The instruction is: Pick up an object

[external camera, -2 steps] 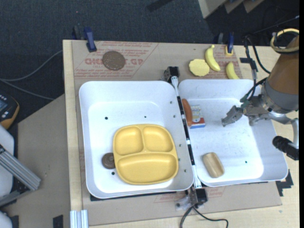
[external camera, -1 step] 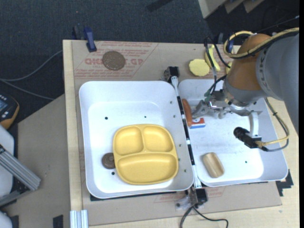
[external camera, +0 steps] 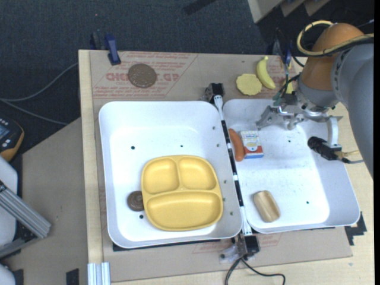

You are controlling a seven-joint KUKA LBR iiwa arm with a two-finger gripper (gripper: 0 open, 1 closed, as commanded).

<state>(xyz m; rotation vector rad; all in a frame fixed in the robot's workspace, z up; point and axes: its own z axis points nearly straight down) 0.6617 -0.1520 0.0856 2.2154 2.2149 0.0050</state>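
The right bin (external camera: 309,183) holds three loose items. An orange-red sausage (external camera: 237,145) lies along its left wall, and a small white carton (external camera: 252,143) with blue and orange print rests against it. A tan bread roll (external camera: 266,206) sits near the front. My gripper (external camera: 284,116) hangs over the back of this bin, up and to the right of the carton and apart from it. Nothing is seen held in it. The grey arm with its orange band (external camera: 329,52) comes in from the upper right.
The left bin (external camera: 119,129) carries a yellow divided tray (external camera: 180,192) with a brown cookie (external camera: 135,201) at its left edge. Behind the bins on the board lie a banana (external camera: 265,73), a yellow round slice (external camera: 249,84) and another brown disc (external camera: 141,75).
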